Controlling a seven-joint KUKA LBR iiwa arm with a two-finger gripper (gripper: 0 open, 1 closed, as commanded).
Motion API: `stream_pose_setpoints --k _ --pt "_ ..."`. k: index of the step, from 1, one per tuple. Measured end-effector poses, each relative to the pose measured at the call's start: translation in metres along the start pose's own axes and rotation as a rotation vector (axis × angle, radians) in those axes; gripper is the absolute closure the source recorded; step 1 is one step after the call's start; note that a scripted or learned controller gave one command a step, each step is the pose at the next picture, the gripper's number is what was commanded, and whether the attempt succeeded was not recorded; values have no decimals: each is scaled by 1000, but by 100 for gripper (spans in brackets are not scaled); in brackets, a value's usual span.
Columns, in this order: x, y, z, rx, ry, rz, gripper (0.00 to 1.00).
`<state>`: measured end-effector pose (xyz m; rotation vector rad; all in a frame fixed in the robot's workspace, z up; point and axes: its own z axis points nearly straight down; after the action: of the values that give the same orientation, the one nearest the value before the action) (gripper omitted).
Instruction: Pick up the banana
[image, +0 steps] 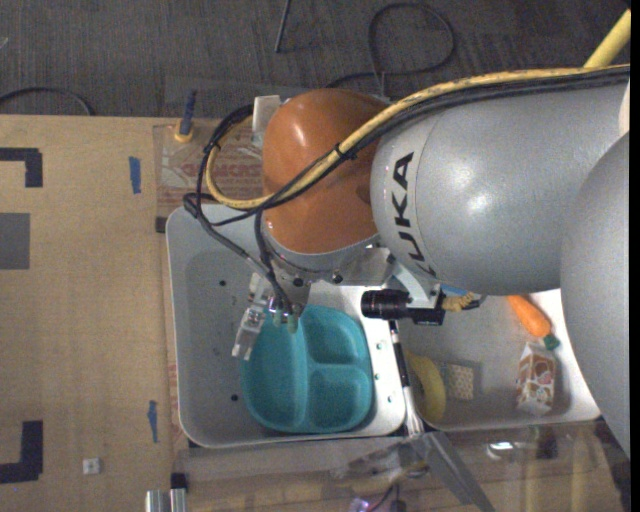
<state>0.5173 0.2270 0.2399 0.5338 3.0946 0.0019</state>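
The yellow banana (430, 386) lies in the right bin (490, 425), close to its left wall and near the front. My gripper (266, 324) hangs in the left bin (200, 300), over the left rim of a teal divided tray (312, 375), well to the left of the banana. The wrist's orange band and the big grey arm hide the back of both bins. Nothing shows held in the gripper.
In the right bin an orange carrot (530, 315) lies at the back right, a small juice carton (537, 380) stands right of the banana, and a pale speckled square (460, 380) sits beside it. A black cylinder (395, 303) on the wrist hangs above the bins' dividing wall.
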Motion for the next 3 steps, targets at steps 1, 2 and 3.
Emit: stream_pose_setpoints --k 1,2,3 --pt "-58 11 5 -2 -4 -55 0" --pt "-147 8 27 -3 -5 -144 0" --pt "-97 31 132 -8 -10 -450 0"
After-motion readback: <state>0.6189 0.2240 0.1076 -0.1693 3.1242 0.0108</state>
